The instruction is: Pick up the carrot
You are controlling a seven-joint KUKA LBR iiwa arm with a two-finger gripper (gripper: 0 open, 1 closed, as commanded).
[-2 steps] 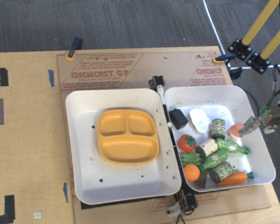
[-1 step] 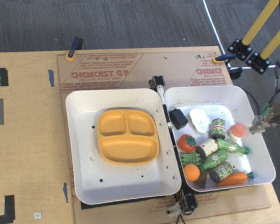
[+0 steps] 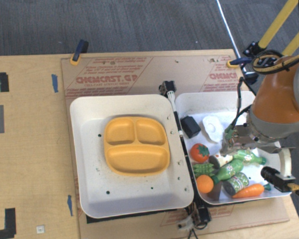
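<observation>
The gripper [image 3: 234, 144] is hanging low over the right bin [image 3: 223, 98], among the crowded toy food. Its opening cannot be told, since the wrist is hiding it, and nothing is visibly between its tips. The carrot [image 3: 249, 190] is lying below and slightly right of the gripper, against the bin's near wall, apparently touching a green bottle [image 3: 236, 181] beside it.
</observation>
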